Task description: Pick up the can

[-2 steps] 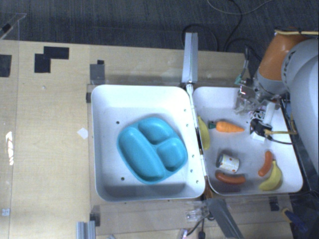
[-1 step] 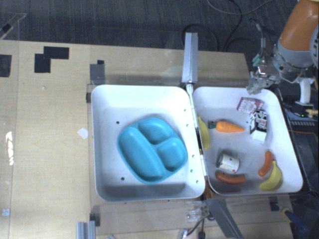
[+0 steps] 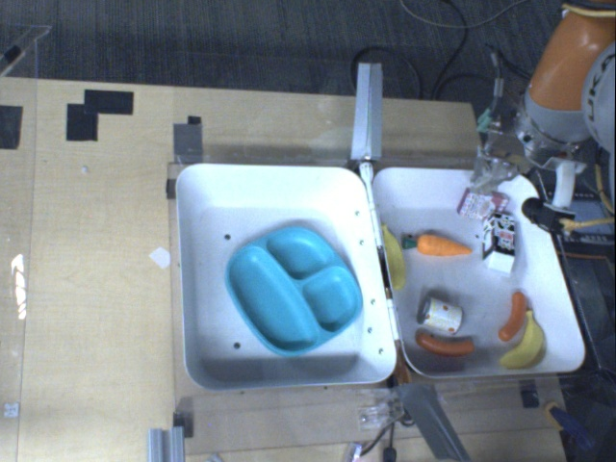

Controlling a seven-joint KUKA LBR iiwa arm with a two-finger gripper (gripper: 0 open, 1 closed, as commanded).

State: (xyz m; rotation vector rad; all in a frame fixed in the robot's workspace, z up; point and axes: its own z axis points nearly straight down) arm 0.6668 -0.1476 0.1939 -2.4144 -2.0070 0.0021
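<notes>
The small white can with an orange end [image 3: 440,313] lies on its side in the lower middle of the right white bin [image 3: 568,354], at about seven o'clock from that bin's centre. Touching or just beside it at six o'clock lies a reddish sausage-shaped toy [image 3: 445,345]. At twelve o'clock, apart from it, is an orange toy carrot [image 3: 444,246], and at ten o'clock a yellow banana [image 3: 393,255] rests against the bin's left wall. At three o'clock are a second reddish sausage [image 3: 515,315] and another yellow banana [image 3: 526,344].

The two-finger gripper [image 3: 491,176] hovers at the bin's upper right, near one o'clock from the can and well apart from it, over a small printed card or packet [image 3: 480,203]. Whether its fingers are spread or closed I cannot tell.

Likely trouble: a can lying down may roll from closing fingers, and the sausage alongside could be caught or block one finger. The left bin holds a blue divided plastic tray [image 3: 293,287].
</notes>
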